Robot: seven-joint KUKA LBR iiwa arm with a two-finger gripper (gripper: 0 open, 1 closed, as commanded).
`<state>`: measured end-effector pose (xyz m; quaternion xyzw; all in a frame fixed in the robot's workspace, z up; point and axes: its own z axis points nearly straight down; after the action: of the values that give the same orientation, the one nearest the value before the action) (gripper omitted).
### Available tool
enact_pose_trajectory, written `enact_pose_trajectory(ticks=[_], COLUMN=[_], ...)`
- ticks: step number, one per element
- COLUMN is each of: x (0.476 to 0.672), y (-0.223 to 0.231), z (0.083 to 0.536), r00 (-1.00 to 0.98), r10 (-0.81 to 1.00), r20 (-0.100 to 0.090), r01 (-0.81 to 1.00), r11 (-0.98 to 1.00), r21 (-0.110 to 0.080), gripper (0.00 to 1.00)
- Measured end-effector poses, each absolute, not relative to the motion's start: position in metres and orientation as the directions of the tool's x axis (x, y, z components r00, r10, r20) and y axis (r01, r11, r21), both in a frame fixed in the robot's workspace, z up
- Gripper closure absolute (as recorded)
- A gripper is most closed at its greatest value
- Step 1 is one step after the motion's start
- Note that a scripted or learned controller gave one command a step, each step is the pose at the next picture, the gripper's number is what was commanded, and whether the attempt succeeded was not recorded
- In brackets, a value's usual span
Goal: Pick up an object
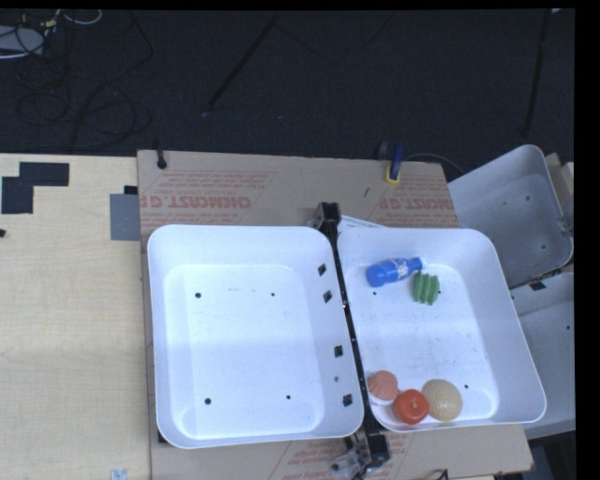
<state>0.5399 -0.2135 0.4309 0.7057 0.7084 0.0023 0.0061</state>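
from above we look down on two shallow white bins set side by side on a sheet of printed cardboard (281, 192), which lies on a pale wooden bench (66, 309). the left bin (159, 281) and the right bin (506, 309) touch along a dark seam running from far to near.

all the objects we see lie in the right bin. toward its far side rests a blue bottle (393, 271) on its side, its cap end pointing right; just beside it, to the right and slightly nearer, sits a small green ribbed object (427, 288), close to the bottle but not clearly touching it. in the bin's near left corner three rounded things cluster together: a pale pink ball (382, 384) against the left wall, a red ball (411, 406) just right of it and nearest the rim, and a yellowish-tan ball (442, 399) touching the red one on its right.

we cannot tell the state of the tool, wide, narrow or holding anything.

at the far edge of the cardboard stands a small blue-and-yellow clamp (395, 163). right of the bins lies a grey metal plate (511, 211), tilted. beyond the bench the floor is dark, with cables (56, 28) trailing across it.
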Motion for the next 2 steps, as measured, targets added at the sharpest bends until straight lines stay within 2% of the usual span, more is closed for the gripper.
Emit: enact_pose_trajectory(ticks=[1, 2], x=[0.490, 0.481], y=[-0.213, -0.212], z=[0.392, 0.287], r00=[0.002, 0.000], r10=[1.000, 1.000], r20=[0.001, 0.005], r01=[1.000, 1.000], r11=[-0.002, 0.000], r21=[-0.006, -0.013], gripper=[1.00, 1.00])
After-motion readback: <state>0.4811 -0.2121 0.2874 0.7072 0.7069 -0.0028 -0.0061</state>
